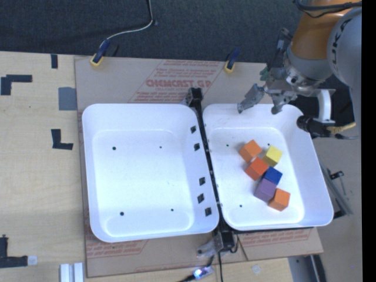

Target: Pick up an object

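Several small blocks lie clustered in the right bin (305,213): an orange block (251,150), a yellow block (273,155), a red-orange block (257,168), a blue block (272,175), a purple block (265,189) and another orange block (280,199). My gripper (261,102) hangs over the far rim of the right bin, above and behind the blocks. Its two fingers are spread apart with nothing between them.
The left bin (94,157) sits beside the right one, joined by a black divider strip (202,157). Both rest on a cardboard sheet (170,78) held by blue and yellow clamps (101,53). A black cable (147,4) runs along the dark backdrop.
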Controlling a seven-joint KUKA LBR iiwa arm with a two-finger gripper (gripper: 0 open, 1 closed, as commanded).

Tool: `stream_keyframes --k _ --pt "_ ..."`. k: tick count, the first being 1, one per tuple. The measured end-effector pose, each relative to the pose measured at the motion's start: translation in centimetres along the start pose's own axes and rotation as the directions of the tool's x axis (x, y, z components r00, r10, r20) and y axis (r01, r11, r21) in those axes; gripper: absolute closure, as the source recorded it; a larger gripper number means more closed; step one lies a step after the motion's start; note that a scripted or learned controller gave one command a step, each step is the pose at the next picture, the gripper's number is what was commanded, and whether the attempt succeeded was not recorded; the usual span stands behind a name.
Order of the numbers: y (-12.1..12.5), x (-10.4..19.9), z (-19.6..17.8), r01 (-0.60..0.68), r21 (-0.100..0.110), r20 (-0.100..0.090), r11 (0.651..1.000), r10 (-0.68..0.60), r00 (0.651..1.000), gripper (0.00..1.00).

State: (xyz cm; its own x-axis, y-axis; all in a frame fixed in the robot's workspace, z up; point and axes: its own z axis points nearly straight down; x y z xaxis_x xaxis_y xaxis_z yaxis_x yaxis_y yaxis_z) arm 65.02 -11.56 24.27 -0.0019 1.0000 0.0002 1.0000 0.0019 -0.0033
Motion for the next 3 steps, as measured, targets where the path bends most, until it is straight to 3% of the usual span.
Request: stream_keyframes --k 1,2,3 --pt "-9.1 1.2 9.9 -0.003 0.016 -0.004 1.0 0.003 1.0 0.0" --pt "-6.7 -2.1 13.5 0.002 -0.014 0.002 1.0 -0.002 1.0 0.0" --pt "-7.1 -2.1 13.5 0.0 0.004 -0.001 1.0 0.0 1.0 1.0"
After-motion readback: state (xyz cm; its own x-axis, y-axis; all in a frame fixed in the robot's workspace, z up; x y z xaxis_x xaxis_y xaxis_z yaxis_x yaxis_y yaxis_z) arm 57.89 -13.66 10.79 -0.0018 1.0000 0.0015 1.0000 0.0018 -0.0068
